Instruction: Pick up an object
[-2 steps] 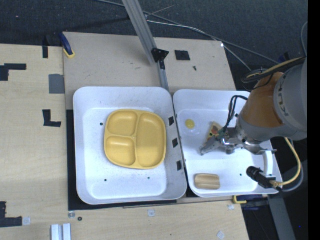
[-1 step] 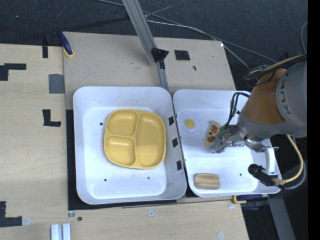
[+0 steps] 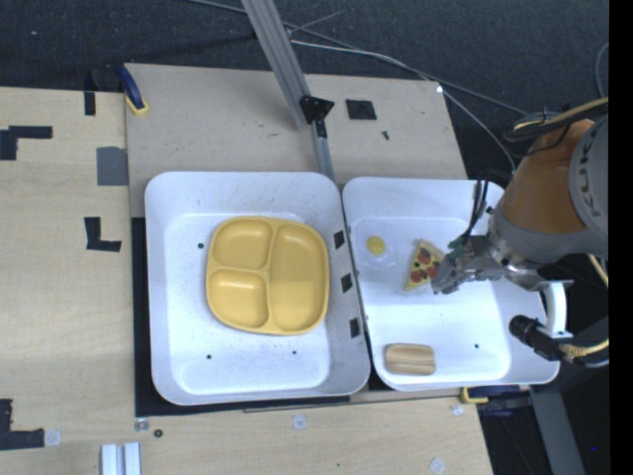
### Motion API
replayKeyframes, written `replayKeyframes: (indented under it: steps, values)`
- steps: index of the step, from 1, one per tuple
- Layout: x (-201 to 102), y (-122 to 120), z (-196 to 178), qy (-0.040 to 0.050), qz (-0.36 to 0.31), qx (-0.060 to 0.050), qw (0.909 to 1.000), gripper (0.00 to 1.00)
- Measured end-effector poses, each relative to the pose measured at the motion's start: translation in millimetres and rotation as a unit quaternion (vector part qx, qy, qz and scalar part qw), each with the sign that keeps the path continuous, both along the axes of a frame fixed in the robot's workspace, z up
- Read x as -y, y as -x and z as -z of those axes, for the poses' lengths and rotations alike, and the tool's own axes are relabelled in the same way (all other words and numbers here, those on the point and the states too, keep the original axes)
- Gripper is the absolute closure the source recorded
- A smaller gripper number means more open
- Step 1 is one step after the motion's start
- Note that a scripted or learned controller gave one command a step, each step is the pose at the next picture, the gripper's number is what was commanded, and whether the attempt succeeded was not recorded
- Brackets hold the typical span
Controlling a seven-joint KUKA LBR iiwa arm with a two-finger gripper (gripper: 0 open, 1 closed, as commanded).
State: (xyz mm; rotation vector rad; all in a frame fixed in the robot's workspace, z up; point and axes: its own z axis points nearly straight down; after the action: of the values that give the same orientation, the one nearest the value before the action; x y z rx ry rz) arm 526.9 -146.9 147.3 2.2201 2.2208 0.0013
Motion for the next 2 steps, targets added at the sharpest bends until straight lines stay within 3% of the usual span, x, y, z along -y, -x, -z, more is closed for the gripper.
replayKeyframes:
  steps: [2]
  values:
    - [-10.5,9.5,-113.5,0.0001,-0.001,0.001,1.0,1.0]
